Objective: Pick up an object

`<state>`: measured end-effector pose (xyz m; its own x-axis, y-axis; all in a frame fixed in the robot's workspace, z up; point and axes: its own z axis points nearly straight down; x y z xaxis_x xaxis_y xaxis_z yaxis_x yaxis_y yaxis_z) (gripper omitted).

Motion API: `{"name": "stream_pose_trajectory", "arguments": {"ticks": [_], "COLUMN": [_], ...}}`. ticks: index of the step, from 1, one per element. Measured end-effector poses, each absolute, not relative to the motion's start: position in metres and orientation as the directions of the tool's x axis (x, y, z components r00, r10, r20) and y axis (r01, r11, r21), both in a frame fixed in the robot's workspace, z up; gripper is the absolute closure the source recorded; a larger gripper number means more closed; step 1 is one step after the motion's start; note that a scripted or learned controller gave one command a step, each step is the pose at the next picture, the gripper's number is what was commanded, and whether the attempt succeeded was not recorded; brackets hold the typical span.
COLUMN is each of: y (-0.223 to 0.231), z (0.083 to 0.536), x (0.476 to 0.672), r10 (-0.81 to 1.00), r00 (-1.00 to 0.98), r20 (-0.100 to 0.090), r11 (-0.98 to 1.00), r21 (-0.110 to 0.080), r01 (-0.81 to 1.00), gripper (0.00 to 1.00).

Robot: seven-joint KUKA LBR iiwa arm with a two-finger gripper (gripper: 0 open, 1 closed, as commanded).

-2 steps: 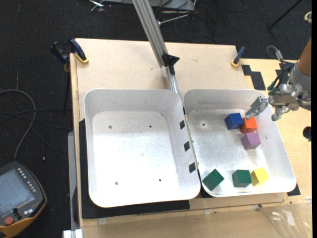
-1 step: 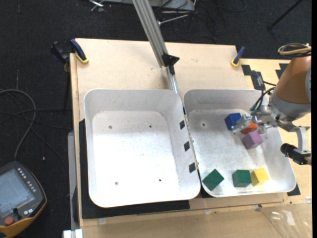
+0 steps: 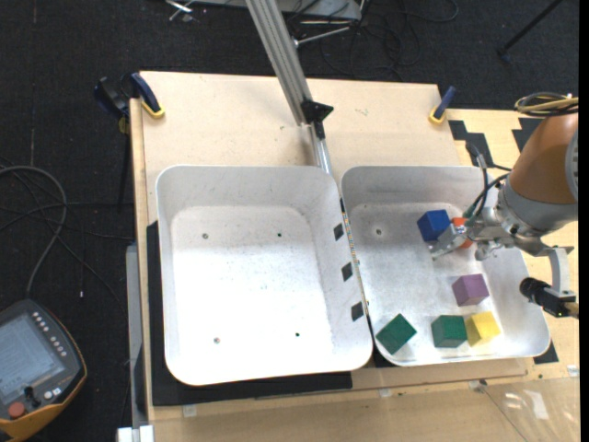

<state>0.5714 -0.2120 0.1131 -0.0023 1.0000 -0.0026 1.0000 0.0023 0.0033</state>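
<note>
Nearest, two green cubes (image 3: 397, 333) and a yellow cube (image 3: 482, 327) lie in the right white bin (image 3: 396, 190); a purple cube (image 3: 470, 289) farther in. The grey arm (image 3: 543, 182) angles down from the right, hand (image 3: 450, 241) touching the blue cube (image 3: 433, 225); its grip cannot be discerned.

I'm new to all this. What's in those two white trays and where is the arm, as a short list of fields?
left bin: white, shallow
right bin: holds five blocks
blue block: near the bin's middle, beside the gripper
purple block: below the blue one
green blocks: one at, one at
yellow block: touching the second green block
gripper: low over the right bin
</note>
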Motion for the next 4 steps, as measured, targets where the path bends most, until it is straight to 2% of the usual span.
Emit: {"name": "stream_pose_trajectory", "arguments": {"ticks": [1, 2, 3, 4], "y": [-0.210, -0.210, -0.137, -0.024], "z": [0.096, 0.106, 0.139, 0.213], "x": [0.521, 0.523, 0.590, 0.616], "r10": [1.000, 1.000, 1.000, 1.000], "r00": [0.002, 0.001, -0.011, -0.011], "r20": [-0.001, -0.002, 0.002, 0.003], "r11": [-0.002, -0.001, 0.011, 0.011], "r21": [0.001, 0.004, 0.007, 0.007], "r01": [1.000, 1.000, 1.000, 1.000], "gripper": [0.00, 1.00, 1.00, 1.00]}}
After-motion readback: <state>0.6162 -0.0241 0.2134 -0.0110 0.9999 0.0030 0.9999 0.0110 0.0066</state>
